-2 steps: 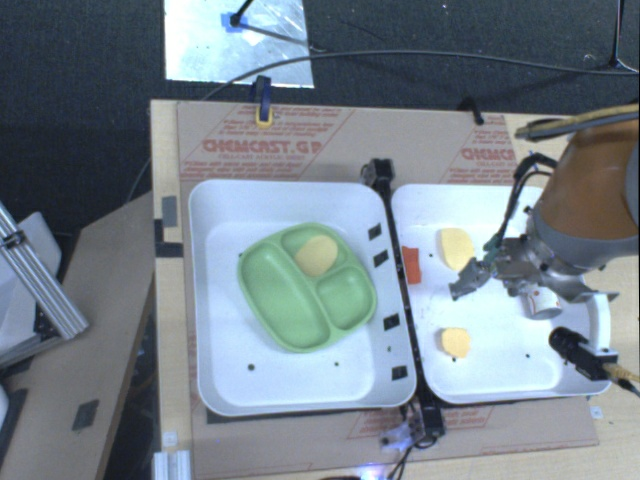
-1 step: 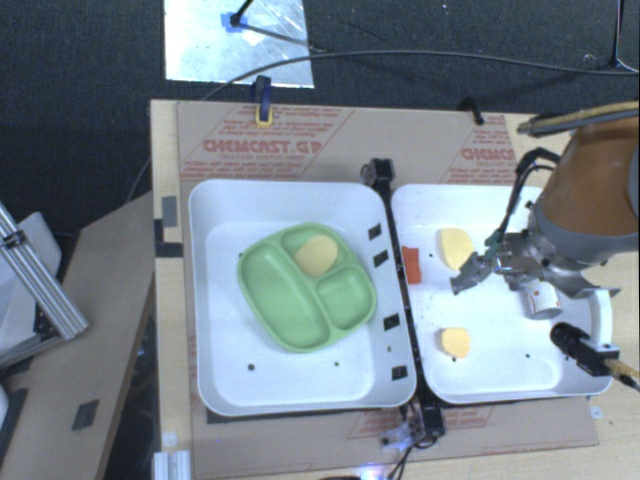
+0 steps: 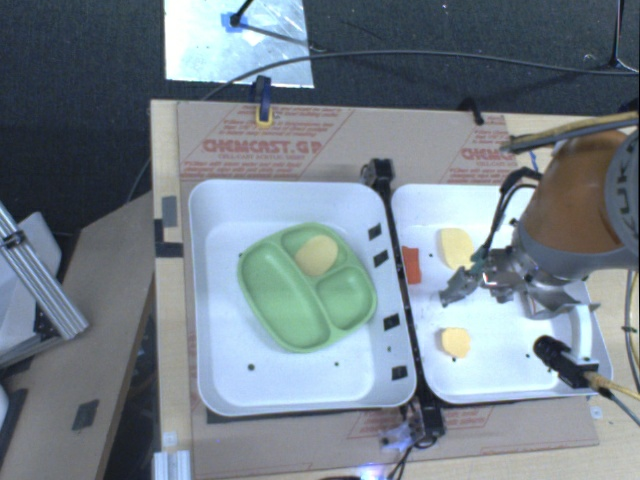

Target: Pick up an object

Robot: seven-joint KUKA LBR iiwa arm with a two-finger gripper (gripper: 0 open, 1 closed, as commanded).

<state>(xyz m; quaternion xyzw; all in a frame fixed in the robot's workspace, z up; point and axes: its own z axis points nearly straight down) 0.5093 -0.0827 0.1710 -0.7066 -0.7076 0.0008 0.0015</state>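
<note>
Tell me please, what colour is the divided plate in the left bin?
The divided plate is light green, seen clearly in the camera view; a pale yellow piece lies in one compartment.

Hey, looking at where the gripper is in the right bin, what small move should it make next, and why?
Probably a short shift toward the yellow piece near the bin's front, then a descent onto it. The gripper sits over bare white floor in the right bin, between that piece and the other yellow piece, with nothing seen between its fingers. The front one looks slightly closer.
</note>
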